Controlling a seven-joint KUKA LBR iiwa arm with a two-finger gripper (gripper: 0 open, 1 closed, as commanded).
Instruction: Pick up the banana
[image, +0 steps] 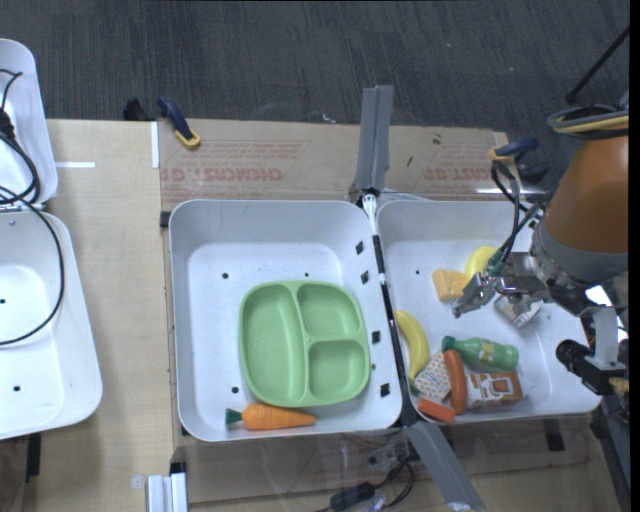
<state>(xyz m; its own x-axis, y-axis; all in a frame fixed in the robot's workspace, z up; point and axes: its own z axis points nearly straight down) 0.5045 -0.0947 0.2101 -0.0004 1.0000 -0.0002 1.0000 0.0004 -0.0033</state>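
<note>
The banana (412, 341) is yellow and curved. It lies in the right bin (440, 230) against its left wall, next to the divider between the two bins. My gripper (474, 297) hangs over the middle of the right bin, to the right of the banana and a little beyond it, not touching it. Just left of the gripper lies an orange-yellow block (448, 283).
Near the banana lie a green bottle (487, 352), a printed carton (492, 390), an orange-red sausage-shaped toy (455, 378) and a yellow item (481, 262). The left bin (200, 300) holds a green divided plate (305, 343) and a carrot (270, 418).
</note>
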